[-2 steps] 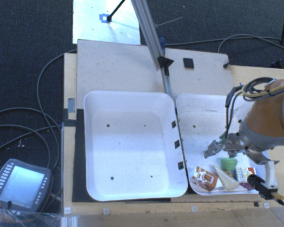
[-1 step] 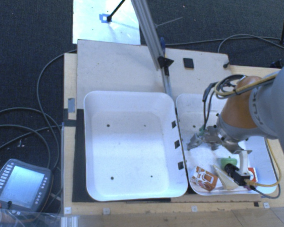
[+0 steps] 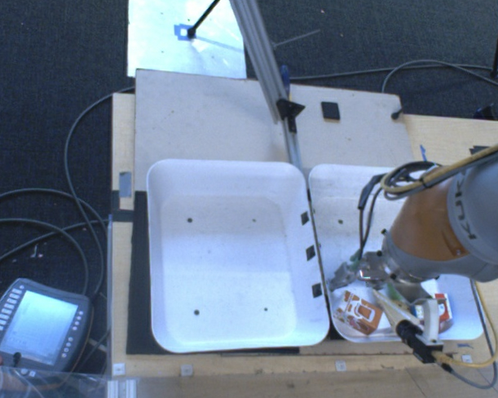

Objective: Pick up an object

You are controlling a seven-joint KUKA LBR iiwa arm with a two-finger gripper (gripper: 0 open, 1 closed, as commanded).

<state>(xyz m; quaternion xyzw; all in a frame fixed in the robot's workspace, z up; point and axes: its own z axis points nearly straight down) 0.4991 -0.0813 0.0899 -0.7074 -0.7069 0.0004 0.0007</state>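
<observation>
Nearest me, my gripper (image 3: 368, 280) sits low over packets (image 3: 361, 312) in the right bin (image 3: 335, 189); grip unclear, nothing visibly lifted.

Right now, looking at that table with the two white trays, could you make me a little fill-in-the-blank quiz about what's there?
1. The arm hangs over the ____ bin as the camera sees it.
2. The band above the arm's wrist is coloured ____.
3. The orange-and-white packet lies near that bin's ____ edge in the picture.
4. The pendant with a screen lies on the floor at the picture's lower ____.

Missing words: right; orange; bottom; left
</observation>
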